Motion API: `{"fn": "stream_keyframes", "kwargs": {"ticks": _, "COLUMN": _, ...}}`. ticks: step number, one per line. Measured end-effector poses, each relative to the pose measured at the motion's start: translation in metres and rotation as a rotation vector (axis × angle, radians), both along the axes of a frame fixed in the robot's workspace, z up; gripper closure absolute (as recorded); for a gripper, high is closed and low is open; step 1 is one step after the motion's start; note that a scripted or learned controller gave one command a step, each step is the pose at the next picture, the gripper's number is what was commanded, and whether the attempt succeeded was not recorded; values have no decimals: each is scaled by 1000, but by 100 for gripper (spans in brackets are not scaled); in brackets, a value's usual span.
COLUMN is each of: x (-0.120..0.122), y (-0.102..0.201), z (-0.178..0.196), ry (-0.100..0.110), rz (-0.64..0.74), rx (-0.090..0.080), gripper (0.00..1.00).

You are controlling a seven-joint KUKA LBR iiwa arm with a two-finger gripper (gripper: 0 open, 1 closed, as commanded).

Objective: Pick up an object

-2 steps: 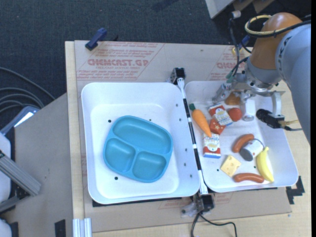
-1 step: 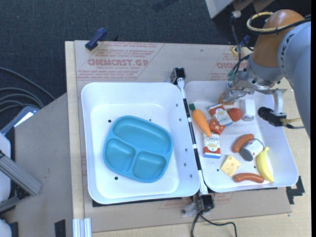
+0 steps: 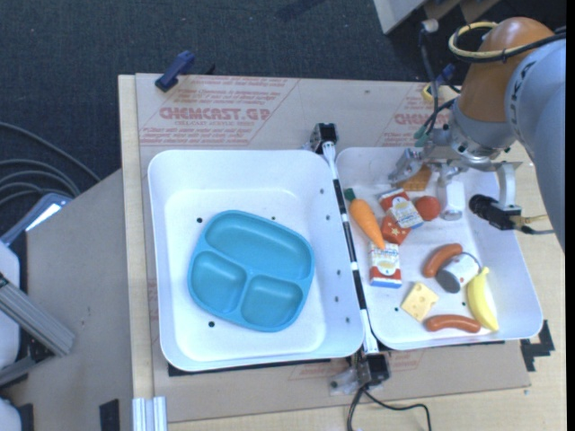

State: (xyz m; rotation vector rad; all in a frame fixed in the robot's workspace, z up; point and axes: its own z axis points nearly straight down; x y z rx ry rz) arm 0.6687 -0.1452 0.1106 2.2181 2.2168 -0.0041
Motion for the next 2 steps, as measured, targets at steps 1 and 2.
{"fn": "stream_keyframes", "kwargs": {"ticks": 1, "x": 1, "y": 0, "z": 10, "ry": -3, "rz": 1, "rx": -1, "gripper": 100}}
{"fn": "stream_keyframes", "kwargs": {"ticks": 2, "x": 1, "y": 0, "z": 10, "ry": -3, "rz": 1, "rx": -1, "gripper": 0}}
